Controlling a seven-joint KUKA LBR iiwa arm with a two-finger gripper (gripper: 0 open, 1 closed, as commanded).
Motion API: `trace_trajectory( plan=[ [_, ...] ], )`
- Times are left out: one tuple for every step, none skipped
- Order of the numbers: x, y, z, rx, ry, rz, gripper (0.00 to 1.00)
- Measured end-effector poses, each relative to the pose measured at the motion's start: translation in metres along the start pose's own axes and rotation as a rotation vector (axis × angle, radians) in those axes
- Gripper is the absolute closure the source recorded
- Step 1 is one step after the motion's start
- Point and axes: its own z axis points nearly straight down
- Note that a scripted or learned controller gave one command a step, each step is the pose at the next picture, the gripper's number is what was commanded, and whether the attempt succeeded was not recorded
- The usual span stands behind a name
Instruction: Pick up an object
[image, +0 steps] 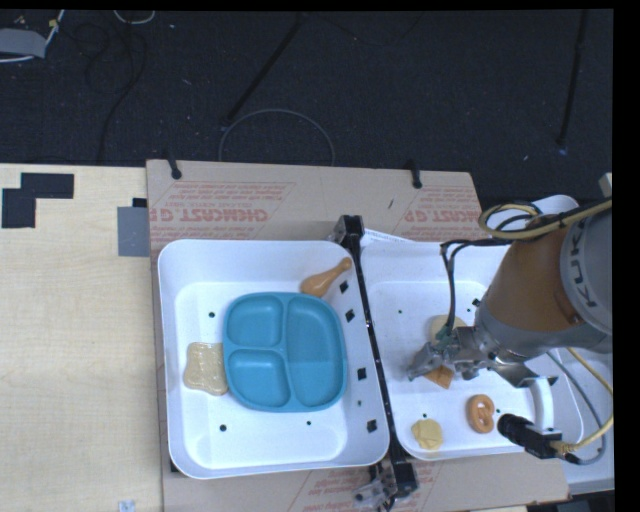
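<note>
Gripper (432, 362) sits low in the right bin (400, 290), at centre right of the frame, its dark fingers small and blurred; whether they are spread or closed cannot be told. An orange wedge (440, 378) lies right at its tip, touching or just under it, but nothing shows it clamped between the fingers. The arm (535, 290) comes in from the right, its orange band covering the bin's right part, and a pale round piece (439, 325) just above the gripper is half hidden behind the wrist.

Four small things can be counted in the right bin: the wedge, the pale piece, an orange ring (481, 412) lower right of the gripper, and a yellow lump (428, 433) near the lower rim, below the gripper.

The left bin (190, 440) holds three: one blue divided plate (284, 351) in the middle, a tan slab (206, 368) touching its left edge, and a tan drumstick shape (326, 279) at the upper right corner, against the divider.
</note>
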Motion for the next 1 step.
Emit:
trace_trajectory(
  plan=[
    [-0.0019, 0.0005, -0.0124, -0.002, 0.000, 0.007, 1.00]
  ],
)
